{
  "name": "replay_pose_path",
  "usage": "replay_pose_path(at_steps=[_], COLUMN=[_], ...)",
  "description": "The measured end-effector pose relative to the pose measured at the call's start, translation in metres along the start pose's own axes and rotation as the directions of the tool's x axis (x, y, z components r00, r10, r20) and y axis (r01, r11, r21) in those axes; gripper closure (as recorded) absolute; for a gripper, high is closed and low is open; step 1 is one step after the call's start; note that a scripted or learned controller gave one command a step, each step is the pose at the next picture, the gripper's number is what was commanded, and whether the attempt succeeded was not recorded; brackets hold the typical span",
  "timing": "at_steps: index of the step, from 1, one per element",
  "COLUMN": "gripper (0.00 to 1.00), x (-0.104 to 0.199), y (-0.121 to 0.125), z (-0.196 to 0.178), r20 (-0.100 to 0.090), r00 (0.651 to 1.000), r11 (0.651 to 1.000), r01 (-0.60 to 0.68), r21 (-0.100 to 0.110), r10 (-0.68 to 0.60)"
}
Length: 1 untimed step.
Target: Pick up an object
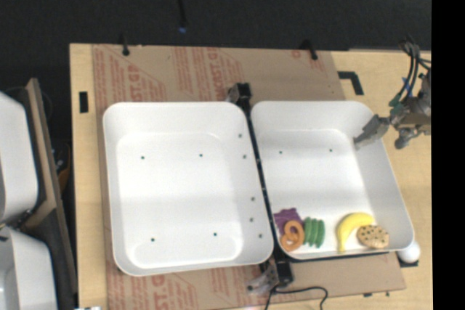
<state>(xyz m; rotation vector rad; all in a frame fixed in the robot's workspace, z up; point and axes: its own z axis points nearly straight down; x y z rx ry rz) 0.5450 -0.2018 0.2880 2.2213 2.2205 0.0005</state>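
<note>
The arm is cut off at the right border, so only the tool and its wrist cabling show. The two grey fingers stand spread apart above the right white plastic bin's upper right corner, with nothing between them. Along that bin's near wall lie a purple toy piece, an orange ring, a green ribbed piece, a yellow banana and a speckled brown cookie. The left white bin adjoins it on the desk.
</note>
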Motion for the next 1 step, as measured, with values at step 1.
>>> replay_pose_path(at_steps=[1], gripper=[0.00], x=[-0.0074], y=[-0.0557], z=[-0.0719], r20=[0.003], r00=[0.999], r11=[0.999], r01=[0.043], r21=[-0.007], r10=[-0.043])
